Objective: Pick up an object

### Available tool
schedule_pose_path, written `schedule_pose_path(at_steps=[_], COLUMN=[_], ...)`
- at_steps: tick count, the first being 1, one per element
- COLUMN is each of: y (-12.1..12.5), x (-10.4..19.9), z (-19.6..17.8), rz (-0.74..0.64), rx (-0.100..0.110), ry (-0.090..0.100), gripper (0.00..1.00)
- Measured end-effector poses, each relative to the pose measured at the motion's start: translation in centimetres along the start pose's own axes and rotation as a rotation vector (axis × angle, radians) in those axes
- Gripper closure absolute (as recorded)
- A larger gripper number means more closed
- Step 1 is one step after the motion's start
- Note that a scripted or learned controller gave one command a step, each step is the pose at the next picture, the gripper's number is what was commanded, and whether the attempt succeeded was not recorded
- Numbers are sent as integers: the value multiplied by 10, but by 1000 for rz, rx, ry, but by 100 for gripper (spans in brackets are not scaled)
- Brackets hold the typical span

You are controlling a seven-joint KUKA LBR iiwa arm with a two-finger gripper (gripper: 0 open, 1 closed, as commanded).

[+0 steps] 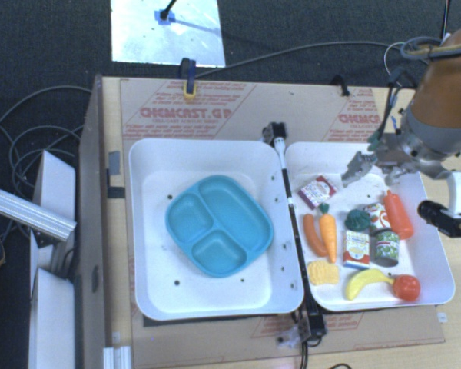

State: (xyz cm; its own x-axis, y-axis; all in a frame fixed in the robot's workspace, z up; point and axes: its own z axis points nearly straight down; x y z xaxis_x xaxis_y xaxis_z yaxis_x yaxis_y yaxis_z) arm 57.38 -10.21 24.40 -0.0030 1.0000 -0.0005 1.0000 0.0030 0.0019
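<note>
Yellow plastic banana (366, 282) and its crowded neighbours worry me: my empty, wide-spread end effector (373, 167) at twelve o'clock could pinch two.

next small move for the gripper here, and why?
Probably lower the gripper toward the red-and-white packet, nudging left. The gripper hangs over the right bin's upper part with nothing between its fingers, and the packet lies just left and below it, somewhat apart from the carrots and the crowded toys further down, so it looks like the easiest grab.
</note>
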Motion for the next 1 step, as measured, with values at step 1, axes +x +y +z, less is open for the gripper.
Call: schedule_pose_path(at_steps=[1], y=[-19], x=[3], z=[134], rz=[2], rx=[-2], ry=[0], gripper=[0])
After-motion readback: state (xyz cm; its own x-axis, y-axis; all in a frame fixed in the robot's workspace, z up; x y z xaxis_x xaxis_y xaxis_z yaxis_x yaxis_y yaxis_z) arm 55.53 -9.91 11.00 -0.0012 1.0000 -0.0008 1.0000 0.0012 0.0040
